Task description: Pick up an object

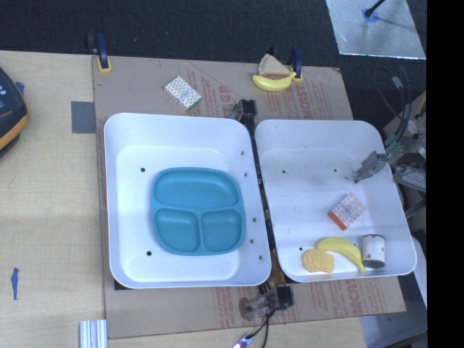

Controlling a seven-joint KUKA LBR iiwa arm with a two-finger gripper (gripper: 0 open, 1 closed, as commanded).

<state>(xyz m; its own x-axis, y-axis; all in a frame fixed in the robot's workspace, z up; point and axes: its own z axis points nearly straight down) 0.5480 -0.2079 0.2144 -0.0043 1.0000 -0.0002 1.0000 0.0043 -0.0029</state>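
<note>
where the pale wooden desk (51,216) meets a sheet of brown cardboard (217,85), two shallow white bins sit side by side, the left bin (127,140) carrying a blue divided plate (197,210) and the right bin (304,140) holding the pickable bits. along its near edge lie a yellow banana (344,250), a small waffle-like cracker (317,260) just beside it and a little can (373,251) touching the banana's tip; an orange-and-white packet (346,210) rests a bit further up. the end effector (365,170) pokes in over the right rim, apart from all of them, nothing between its fingers, though i can't tell how wide they stand. beyond the bins, another banana (272,83) and a patterned packet (182,92) lie on the cardboard, blue clamps (102,53) pinning it. dark carpet (181,13) runs behind the desk.
</note>
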